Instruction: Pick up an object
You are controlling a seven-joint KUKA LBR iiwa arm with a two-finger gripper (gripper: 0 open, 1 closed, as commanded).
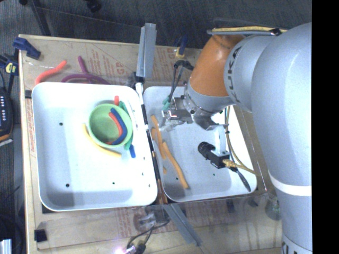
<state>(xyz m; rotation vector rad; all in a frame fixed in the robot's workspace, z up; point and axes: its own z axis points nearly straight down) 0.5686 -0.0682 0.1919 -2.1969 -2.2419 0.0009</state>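
Observation:
My gripper (168, 115) hangs over the far left corner of the right bin (206, 187), with the grey arm and its orange band reaching in from the right. Just below and left of it, long orange-brown sticks (168, 155) lie along that bin's left wall, running toward the front. The left bin (69, 168) bears a green bowl (105, 123) that holds a red curved piece (117, 119) and a blue curved piece (127, 128). A yellow strip (106, 148) pokes out from under the bowl.
Behind the left bin an orange-handled tool (50, 72) and a purple hose (85, 78) lie on the bench. A grey bar (146, 49) stands at the back between the bins. A blue clamp (25, 45) sits at the bench's far left corner.

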